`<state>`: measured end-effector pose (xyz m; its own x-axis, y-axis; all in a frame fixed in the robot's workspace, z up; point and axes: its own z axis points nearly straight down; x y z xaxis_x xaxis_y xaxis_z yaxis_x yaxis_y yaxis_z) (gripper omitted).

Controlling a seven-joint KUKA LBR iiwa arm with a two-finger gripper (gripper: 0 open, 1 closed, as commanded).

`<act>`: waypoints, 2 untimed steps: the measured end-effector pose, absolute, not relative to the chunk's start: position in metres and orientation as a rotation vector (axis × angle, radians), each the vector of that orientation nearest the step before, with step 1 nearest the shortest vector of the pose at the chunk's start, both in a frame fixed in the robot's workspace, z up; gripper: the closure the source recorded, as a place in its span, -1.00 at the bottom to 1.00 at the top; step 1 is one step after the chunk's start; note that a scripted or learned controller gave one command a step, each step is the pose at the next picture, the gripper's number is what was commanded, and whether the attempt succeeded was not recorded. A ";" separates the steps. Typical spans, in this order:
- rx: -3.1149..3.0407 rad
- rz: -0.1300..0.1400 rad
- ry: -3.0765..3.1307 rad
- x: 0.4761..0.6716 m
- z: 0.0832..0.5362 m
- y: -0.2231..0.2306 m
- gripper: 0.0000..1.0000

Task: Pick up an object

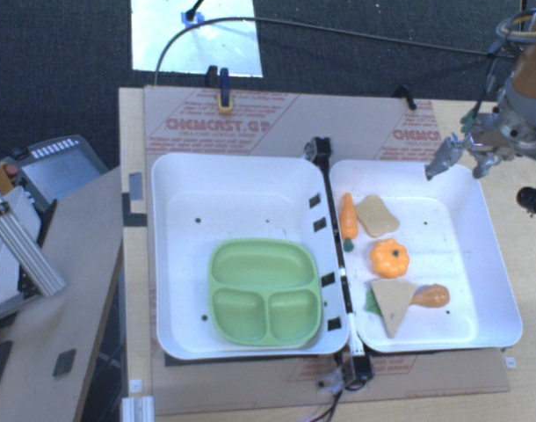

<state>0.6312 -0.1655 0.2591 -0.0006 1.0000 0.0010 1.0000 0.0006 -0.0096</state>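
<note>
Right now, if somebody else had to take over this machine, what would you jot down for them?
Gripper: open, holding nothing, above the far right corner of the right bin.
Right bin holds: carrot by the divider, bread slice beside it, small pumpkin, tan wedge lying partly over a green piece, orange-brown piece.
Left bin holds a green sectioned tray.
Done: nothing picked.
Left: descend, grasp one item, lift.

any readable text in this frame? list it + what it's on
"CHEMCAST GP", red print on the brown board behind the left bin.
Red print on the same board behind the right bin: partly cut off, too blurred to read.
Red print along the board's front edge: unreadable.
</note>
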 end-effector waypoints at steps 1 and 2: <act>-2.219 -0.001 -2.226 0.633 0.267 -0.165 -1.00; -2.218 -0.002 -2.229 0.638 0.210 -0.160 -1.00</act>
